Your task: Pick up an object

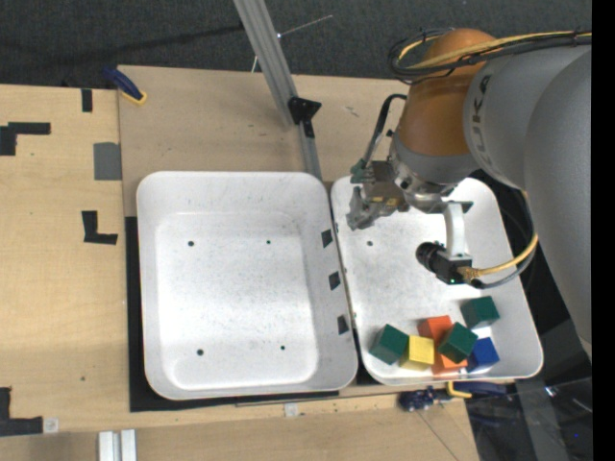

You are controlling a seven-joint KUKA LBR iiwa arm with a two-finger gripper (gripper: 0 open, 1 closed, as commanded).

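Note:
Several small blocks lie clustered at the near end of the right bin [384, 257]: a green block [389, 342], a yellow one [420, 351], an orange one [437, 327], another green one [459, 339], a blue one [484, 351] and a separate green one [479, 309]. My gripper [365, 207] hangs over the far left corner of the right bin, well away from the blocks. I see nothing held in it.
The left bin [154, 257] sits beside the right one on a black mat. A slanted metal post [274, 56] rises behind the bins. The arm's grey and orange body [452, 113] covers the far right side, with a black cable fitting [437, 257] over the right bin.

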